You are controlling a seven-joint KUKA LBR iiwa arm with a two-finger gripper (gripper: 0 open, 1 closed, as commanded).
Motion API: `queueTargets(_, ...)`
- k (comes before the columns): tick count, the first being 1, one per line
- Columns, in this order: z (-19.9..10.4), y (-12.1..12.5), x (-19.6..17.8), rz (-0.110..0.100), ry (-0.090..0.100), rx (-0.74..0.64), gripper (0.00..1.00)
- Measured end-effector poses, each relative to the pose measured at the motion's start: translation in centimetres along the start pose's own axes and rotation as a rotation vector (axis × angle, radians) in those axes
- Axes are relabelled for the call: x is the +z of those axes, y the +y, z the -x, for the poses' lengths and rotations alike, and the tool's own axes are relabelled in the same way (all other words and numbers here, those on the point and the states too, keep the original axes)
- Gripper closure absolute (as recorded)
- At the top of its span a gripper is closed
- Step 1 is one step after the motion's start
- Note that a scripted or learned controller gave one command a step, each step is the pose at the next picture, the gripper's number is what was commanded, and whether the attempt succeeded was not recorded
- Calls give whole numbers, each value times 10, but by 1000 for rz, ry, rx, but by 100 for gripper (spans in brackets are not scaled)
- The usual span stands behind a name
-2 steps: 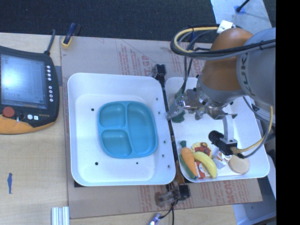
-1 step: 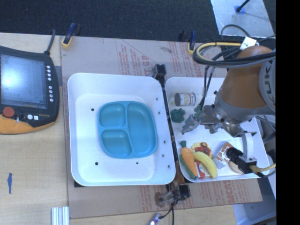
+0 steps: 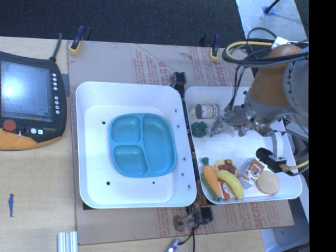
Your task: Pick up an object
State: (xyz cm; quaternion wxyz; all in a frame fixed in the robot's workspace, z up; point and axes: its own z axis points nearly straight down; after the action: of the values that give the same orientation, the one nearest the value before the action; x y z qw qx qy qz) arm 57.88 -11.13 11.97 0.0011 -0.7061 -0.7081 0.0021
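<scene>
Over the right bin (image 3: 294, 193), the gripper (image 3: 227, 124) is being positioned near a small jar (image 3: 207, 111); its state cannot be told. Probably light, stiff and slippery, the jar is best gripped across its sides.

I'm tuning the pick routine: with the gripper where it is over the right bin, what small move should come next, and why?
Probably a short drop: the gripper hangs beside the dark green object, just below the small jar, with nothing visibly held.
</scene>
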Motion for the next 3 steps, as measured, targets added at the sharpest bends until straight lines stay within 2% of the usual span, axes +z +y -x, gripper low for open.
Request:
queueTargets(1,-18,73,28,-2,2,-2,0)
queueTargets(3,-17,78,27,2,1,-2,0)
